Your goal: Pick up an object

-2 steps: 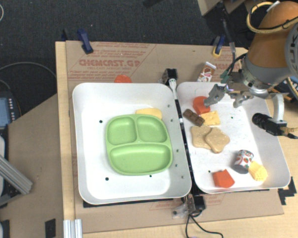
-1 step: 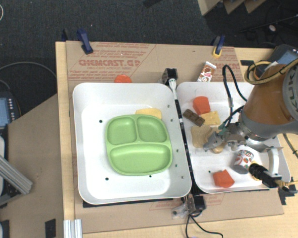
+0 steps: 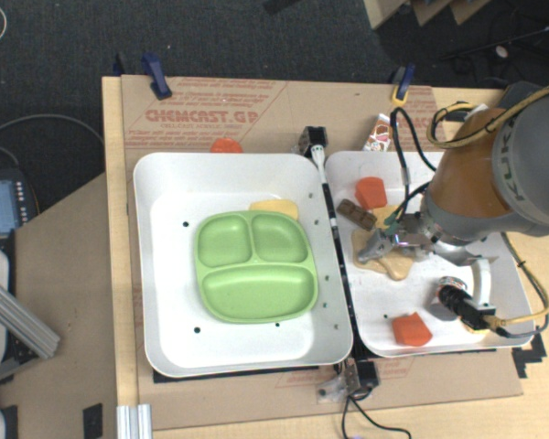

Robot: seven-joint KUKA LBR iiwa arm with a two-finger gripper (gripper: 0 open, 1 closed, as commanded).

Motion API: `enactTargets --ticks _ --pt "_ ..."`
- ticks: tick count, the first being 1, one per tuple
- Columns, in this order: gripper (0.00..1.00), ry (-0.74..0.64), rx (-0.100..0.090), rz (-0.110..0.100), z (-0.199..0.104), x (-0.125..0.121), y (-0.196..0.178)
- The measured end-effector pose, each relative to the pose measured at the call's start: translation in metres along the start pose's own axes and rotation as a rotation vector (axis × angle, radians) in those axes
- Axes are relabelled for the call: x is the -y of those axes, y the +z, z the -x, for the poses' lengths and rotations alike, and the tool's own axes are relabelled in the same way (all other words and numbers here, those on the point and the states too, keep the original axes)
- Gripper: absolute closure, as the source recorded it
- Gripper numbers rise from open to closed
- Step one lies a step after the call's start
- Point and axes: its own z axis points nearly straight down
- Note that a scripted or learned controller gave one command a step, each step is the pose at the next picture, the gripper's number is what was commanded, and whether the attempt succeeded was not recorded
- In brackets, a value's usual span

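Atop a cardboard-covered bench, two white bins side by side. In the left bin, a green divided tray over a pale yellow piece. Over the right bin, the grey arm, its gripper low above a tan flat object; grip state impossible to tell. Nearby, a brown block and two orange blocks, one far, one near.

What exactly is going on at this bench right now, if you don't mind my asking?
The arm has reached into the right bin and its gripper is low over a tan piece, beside a brown block. Two orange blocks lie in the same bin. The left bin holds a green tray. Nothing looks lifted yet.
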Motion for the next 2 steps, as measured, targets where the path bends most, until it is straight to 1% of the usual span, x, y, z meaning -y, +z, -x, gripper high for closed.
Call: enactTargets --ticks 1,2 --pt "1.00 0.003 0.004 0.015 0.002 -0.004 -0.015" --pt "1.00 -0.007 -0.004 0.005 -0.061 -0.011 -0.135"
